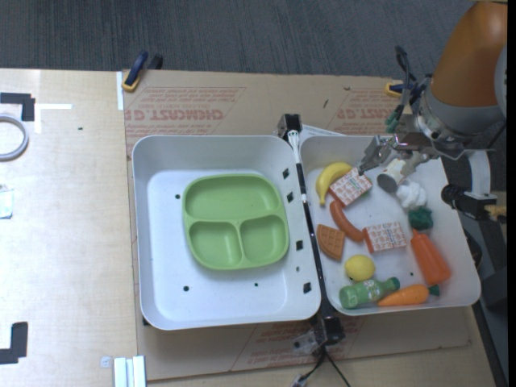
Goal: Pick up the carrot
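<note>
From where I stand, the hand (393, 156) hovers low over the far end of the right bin (466, 240), its fingers spread part-way with nothing between them, just above a small patterned box (351, 188) and a banana (330, 178). The carrot (405, 297) lies well away from the hand, toward the near rim, touching a green bottle (368, 292) at its tip. To do this well, I reckon the hand should travel over the clutter, turn its fingers across the carrot's body, and descend clear of the bottle.
</note>
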